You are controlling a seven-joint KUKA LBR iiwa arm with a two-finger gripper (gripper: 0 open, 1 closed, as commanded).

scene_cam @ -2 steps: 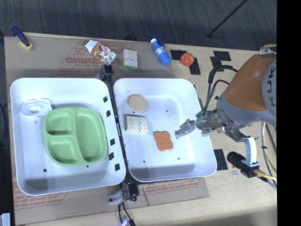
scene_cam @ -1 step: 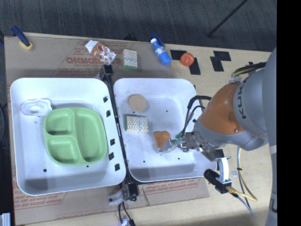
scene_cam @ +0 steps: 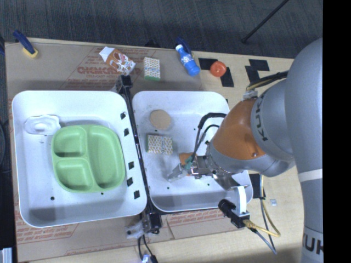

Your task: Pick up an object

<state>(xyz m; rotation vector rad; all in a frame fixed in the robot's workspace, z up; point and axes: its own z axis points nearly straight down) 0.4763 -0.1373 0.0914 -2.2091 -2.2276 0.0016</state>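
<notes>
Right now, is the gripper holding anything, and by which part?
Cannot be told: the gripper is low in the right bin, its tip by a small orange thing.

**Counts on the bench**

Two white bins: the left bin (scene_cam: pixel 22 147) and the right bin (scene_cam: pixel 181 100). One green tray (scene_cam: pixel 88 158) with three compartments, and one clear lid (scene_cam: pixel 39 125), both in the left bin. One tan disc (scene_cam: pixel 160 119) and one patterned pad (scene_cam: pixel 159 144) in the right bin. Beyond the bins: one more patterned pad (scene_cam: pixel 152 68), one snack packet (scene_cam: pixel 117 61), one blue bottle (scene_cam: pixel 188 60), one orange ball (scene_cam: pixel 218 68), and one blue-and-yellow clamp (scene_cam: pixel 25 44) (at the far left corner). One arm (scene_cam: pixel 285 130).
</notes>
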